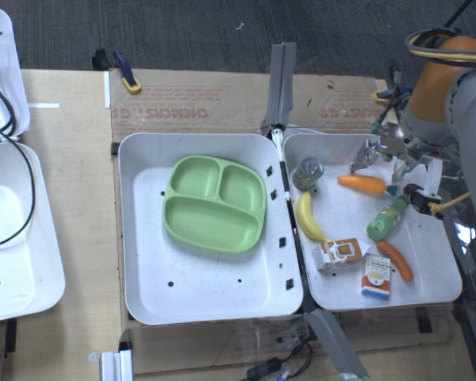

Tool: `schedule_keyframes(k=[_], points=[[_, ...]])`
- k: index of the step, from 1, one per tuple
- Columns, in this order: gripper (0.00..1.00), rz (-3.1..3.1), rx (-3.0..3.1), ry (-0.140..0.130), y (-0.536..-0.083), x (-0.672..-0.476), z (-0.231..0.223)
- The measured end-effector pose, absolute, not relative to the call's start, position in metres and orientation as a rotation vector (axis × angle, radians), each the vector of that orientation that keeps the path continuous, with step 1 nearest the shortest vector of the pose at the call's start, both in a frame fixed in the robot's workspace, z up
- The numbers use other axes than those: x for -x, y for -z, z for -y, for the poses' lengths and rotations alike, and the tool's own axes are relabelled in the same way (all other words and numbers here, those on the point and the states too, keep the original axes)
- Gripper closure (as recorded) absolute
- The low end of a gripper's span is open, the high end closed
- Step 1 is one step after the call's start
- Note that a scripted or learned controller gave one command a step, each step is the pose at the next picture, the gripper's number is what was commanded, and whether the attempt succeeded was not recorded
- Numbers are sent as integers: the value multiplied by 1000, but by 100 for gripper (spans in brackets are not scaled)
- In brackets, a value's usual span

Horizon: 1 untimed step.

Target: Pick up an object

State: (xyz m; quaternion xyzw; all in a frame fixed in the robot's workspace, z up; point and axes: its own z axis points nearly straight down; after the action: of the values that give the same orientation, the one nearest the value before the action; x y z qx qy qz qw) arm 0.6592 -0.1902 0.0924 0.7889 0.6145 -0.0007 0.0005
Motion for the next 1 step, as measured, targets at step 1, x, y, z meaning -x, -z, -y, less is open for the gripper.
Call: schedule_keyframes(k=[1], points=[[0,-1930,-2478,2,-92,-659,190]])
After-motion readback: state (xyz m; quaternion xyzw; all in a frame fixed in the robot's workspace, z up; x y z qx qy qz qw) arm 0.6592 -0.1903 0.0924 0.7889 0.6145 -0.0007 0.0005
